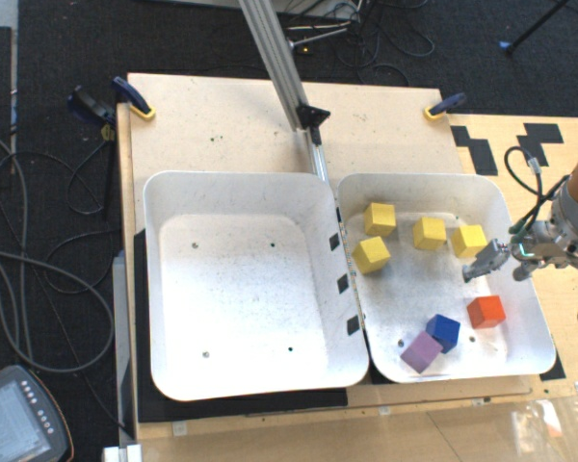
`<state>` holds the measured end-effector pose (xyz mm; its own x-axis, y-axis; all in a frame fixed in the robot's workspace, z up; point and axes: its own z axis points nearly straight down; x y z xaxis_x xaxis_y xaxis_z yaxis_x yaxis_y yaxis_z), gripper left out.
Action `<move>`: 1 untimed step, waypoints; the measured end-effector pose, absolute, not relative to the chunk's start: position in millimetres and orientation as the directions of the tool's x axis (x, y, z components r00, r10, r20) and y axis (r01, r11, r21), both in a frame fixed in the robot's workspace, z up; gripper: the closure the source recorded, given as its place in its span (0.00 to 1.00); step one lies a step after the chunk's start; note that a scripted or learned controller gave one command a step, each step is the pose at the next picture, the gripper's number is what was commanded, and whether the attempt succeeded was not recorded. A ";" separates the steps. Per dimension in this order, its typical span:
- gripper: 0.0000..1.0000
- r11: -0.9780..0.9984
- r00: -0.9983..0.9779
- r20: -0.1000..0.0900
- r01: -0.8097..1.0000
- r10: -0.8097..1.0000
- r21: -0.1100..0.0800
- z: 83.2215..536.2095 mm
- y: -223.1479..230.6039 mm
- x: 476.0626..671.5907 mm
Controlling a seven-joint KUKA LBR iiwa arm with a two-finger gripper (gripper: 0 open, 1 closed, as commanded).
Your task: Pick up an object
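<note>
The right bin holds several yellow cubes: one at the back left, one below it, one in the middle and one further right. An orange-red cube, a blue cube and a purple cube lie near the front. My gripper hangs over the bin's right side, just right of the rightmost yellow cube and above the orange-red cube. It is open, with nothing between its fingers.
The left bin sits beside the right one, and they meet at a shared rim. A slanted metal pole rises from the back of the bench. Clamps mark the board's far corners.
</note>
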<state>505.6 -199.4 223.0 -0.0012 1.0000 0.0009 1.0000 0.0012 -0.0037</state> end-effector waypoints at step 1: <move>0.00 0.000 0.000 0.000 1.000 1.000 0.000 224.9 -199.3 506.5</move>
<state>506.5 -199.3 224.9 -0.0004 1.0000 -0.0003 1.0000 0.0004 0.0002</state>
